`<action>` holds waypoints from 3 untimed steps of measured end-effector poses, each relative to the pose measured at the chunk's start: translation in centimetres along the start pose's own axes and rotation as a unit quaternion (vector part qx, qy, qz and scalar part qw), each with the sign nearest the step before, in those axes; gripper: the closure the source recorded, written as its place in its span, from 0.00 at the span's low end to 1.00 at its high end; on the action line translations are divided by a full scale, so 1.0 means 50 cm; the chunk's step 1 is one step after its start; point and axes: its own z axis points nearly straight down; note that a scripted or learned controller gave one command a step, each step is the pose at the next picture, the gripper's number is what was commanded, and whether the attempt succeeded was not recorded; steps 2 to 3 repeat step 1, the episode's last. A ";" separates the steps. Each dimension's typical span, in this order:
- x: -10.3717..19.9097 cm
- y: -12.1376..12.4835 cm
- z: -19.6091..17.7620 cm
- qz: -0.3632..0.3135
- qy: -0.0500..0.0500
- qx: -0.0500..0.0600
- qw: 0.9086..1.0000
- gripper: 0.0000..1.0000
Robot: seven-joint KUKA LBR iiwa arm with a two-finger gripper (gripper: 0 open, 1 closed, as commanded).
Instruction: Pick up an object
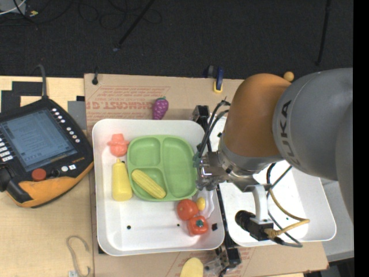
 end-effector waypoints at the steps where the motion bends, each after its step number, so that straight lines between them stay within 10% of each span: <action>1: -0.003 0.020 -0.012 0.000 -0.001 -0.001 1.000 1.00; 3: -0.003 0.020 -0.012 0.000 -0.001 -0.001 1.000 1.00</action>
